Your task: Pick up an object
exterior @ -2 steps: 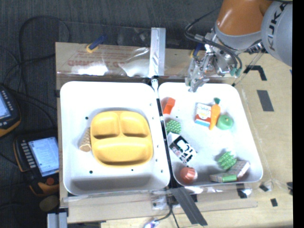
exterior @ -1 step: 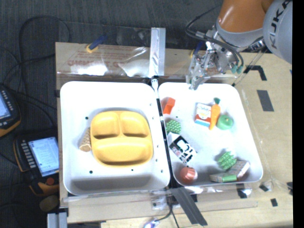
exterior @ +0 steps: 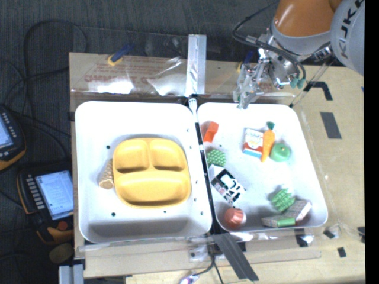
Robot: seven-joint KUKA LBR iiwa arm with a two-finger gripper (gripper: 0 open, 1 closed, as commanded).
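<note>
The gripper [exterior: 244, 99] hangs over the far rim of the right bin [exterior: 308, 158], at about 11 o'clock from that bin's centre, with the arm [exterior: 308, 10] reaching in from 2 o'clock. Nothing is between its fingers. Whether they are spread or closed I cannot tell; they are thin and seen nearly end-on.

The step in hand looks like the approach: the tool is poised above the bin edge and no object has yet been taken.

Candidates all lie in the right bin. An orange block [exterior: 209, 131] sits at 5 o'clock from the gripper, the nearest piece. A small carton [exterior: 253, 142] lies toward 6 o'clock, touching a carrot [exterior: 268, 141], with a green ball [exterior: 281, 152] just beside the carrot's thick end. A green knobbly piece [exterior: 216, 157] lies below the orange block, near the divider. Further toward the near wall are a black-and-white box [exterior: 227, 185], a red ball [exterior: 234, 217], another green ridged piece [exterior: 282, 199] and a flat bar [exterior: 287, 216].

The left bin [exterior: 89, 158] holds a yellow tray [exterior: 151, 171] with a cone [exterior: 106, 174] tucked against its left side.

The next move likely calls for a short shift toward 5 o'clock and a straight descent onto the orange block, which stands apart from its neighbours. The carton and carrot would be harder, since they touch.
</note>
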